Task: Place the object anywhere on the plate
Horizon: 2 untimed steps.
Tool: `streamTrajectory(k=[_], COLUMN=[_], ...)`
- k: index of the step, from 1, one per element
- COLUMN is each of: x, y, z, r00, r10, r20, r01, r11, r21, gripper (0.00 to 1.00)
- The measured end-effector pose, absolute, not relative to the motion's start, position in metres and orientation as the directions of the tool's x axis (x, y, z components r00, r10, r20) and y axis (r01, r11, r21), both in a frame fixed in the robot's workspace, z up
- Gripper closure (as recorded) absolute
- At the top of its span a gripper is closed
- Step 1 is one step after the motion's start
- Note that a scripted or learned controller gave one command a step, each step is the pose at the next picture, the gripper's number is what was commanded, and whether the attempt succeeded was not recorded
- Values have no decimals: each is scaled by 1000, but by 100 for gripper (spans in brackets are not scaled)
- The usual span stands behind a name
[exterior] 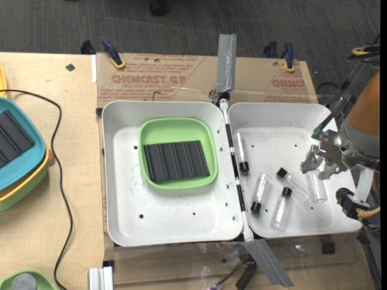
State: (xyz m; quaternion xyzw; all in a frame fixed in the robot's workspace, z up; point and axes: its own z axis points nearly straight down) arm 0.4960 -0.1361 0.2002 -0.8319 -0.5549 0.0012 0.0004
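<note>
Two shallow white bins sit side by side on the worktop, the left bin and the right bin. At 3 o'clock in the right bin the gripper hangs over the bin's right part; whether it is apart or together cannot be told from this slant, and no vial shows clamped in it.

Four clear vials with black caps lie loose on the right bin's floor. The first vial lies against the bin's left wall, long axis running 12 to 6 o'clock, cap toward 6. The second vial lies near the middle, tilted slightly, cap toward 7 o'clock. The third vial lies just beside it to the right, cap toward 12 o'clock. The fourth vial lies below the gripper, roughly upright in the view; its cap end is hard to make out. One small black cap lies apart between them.

One green plate rests in the left bin, carrying a dark ribbed slab.
</note>
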Motion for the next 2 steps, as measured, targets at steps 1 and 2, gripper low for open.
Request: streamTrajectory(k=[1,2], x=[496,490], y=[-136,-175], z=[200,248], r00=[384,677], r10=[923,736], r20=[-2,-4], r01=[923,736], r11=[-384,-677], r21=[-2,-3], gripper=[0,0])
